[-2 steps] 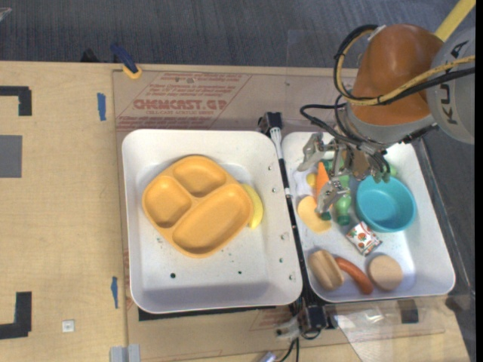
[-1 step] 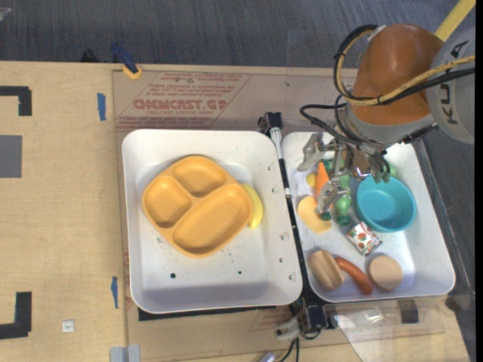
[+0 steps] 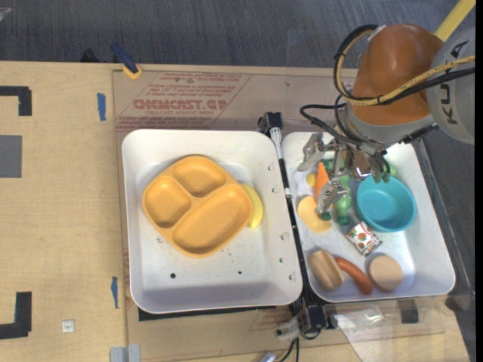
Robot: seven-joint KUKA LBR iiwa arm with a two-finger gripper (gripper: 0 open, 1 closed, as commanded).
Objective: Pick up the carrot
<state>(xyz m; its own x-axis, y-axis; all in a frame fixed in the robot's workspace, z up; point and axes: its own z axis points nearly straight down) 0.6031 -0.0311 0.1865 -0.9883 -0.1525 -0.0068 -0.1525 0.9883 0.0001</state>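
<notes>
We see two white bins side by side on the bench. The left bin (image 3: 151, 277) holds an orange divided plate (image 3: 198, 204) with three compartments, and a yellow piece (image 3: 256, 208) peeks out from under the plate's right edge.

The right bin (image 3: 434, 266) is crowded. The carrot (image 3: 322, 176) lies in its upper left part, a small, slim orange piece standing nearly upright in the frame, partly hidden by the metal of the gripper. The gripper (image 3: 332, 183) hangs right over it, below the arm's orange band (image 3: 392, 62) at the upper right of the frame. We cannot tell whether the claw is open or closed, nor whether the carrot sits inside it; the parts overlap too much.

Just below the carrot sits a pale yellow round piece (image 3: 311, 211), and beside that a green item (image 3: 342, 204). A teal bowl (image 3: 385, 204) stands to the right of the gripper. Under the bowl lies a small white carton with red print (image 3: 363, 238). Along the lower edge of the bin we see a bun (image 3: 325, 268), a red sausage (image 3: 355, 273) and a tan egg-like ball (image 3: 386, 271), close together.
</notes>
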